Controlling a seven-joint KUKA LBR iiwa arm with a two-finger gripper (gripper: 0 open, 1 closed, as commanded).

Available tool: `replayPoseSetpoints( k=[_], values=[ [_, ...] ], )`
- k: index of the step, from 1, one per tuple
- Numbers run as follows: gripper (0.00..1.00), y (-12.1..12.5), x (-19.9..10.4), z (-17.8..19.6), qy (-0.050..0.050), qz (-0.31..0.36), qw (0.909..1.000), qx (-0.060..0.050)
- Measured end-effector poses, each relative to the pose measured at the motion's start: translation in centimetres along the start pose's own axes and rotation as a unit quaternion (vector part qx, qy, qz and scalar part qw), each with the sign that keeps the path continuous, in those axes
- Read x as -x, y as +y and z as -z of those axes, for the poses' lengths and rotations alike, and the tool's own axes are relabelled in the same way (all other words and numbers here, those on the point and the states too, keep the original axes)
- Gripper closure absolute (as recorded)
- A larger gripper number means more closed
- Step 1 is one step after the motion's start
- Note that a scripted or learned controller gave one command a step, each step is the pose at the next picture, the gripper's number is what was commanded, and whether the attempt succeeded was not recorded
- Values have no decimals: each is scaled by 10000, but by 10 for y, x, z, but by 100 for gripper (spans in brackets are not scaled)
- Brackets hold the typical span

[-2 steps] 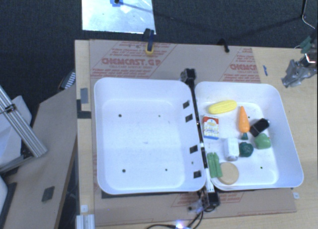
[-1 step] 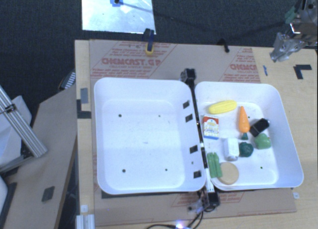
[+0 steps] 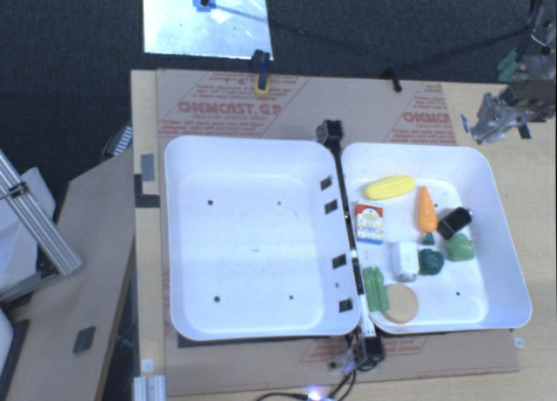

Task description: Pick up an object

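The right bin [image 3: 487, 182] holds several small objects: a yellow corn cob [image 3: 389, 187], an orange carrot [image 3: 426, 210], a black block [image 3: 453, 221], a green lump [image 3: 460, 249], a dark green piece [image 3: 430, 262], a white cup [image 3: 405, 260], a small red and white box [image 3: 370, 222], a green strip [image 3: 373, 290] and a tan disc [image 3: 401, 303]. My gripper [image 3: 493, 126] hangs above the bench at the far right, just beyond the right bin's back corner, apart from every object.
The left bin [image 3: 187, 217] lies beside the right one, joined by a black clipped divider [image 3: 342, 217]. Both rest on a cardboard sheet [image 3: 226, 108]. A shiny metal plate [image 3: 206, 8] lies on the floor behind, and a yellow and blue clamp [image 3: 260, 75] sits at the bench's back edge.
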State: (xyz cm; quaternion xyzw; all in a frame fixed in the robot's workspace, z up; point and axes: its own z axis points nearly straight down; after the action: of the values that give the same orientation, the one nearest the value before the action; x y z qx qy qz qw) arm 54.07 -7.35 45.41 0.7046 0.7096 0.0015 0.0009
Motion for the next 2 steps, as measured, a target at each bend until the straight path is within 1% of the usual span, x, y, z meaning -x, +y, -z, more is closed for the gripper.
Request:
replayPoseSetpoints(
  k=[1, 2],
  values=[
    [100, -45, -79, -61, 9, 23, 10000, -43],
    [100, -54, -178, -121, 10, 37, 10000, -36]
  ],
)
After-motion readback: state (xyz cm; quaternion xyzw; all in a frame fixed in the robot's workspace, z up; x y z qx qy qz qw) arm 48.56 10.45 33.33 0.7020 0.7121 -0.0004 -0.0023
